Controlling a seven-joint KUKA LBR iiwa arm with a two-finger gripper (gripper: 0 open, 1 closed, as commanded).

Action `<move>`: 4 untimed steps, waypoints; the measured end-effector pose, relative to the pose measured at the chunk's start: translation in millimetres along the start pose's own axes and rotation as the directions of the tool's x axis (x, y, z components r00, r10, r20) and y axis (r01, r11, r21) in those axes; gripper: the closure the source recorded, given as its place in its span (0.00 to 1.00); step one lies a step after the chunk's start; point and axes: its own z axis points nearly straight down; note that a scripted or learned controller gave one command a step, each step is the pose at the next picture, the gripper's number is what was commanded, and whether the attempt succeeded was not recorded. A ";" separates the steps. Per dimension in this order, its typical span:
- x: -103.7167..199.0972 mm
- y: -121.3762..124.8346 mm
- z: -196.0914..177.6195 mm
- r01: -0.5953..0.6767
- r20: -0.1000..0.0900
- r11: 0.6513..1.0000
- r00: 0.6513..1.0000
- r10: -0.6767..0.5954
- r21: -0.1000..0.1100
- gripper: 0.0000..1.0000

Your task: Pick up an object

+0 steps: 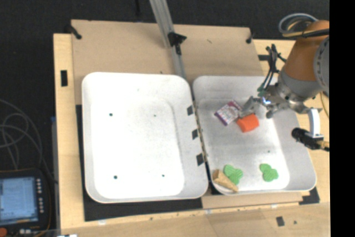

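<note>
Gripper (259, 104) low over the right bin (294, 175), just right of the orange block (248, 123) and purple packet (228, 113); grip state impossible to tell. Likely to nudge block against packet and close on nothing.

Grey arm (302, 72) reaches in from right, tool (256, 104) lowered.

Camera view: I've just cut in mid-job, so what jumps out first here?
The orange block in the right bin draws the eye, with a purple-and-white packet touching its left side. The gripper sits just to the block's upper right, under the orange-banded arm. Two green pieces lie near that bin's front edge.
</note>
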 end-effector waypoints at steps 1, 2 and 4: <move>-1.9 1.4 23.3 -0.004 0.003 1.000 1.000 0.004 -0.008 0.00; -2.9 1.3 12.4 -0.005 0.003 1.000 1.000 0.005 -0.009 1.00; -14.5 9.1 -99.6 0.001 0.002 1.000 1.000 -0.001 -0.013 1.00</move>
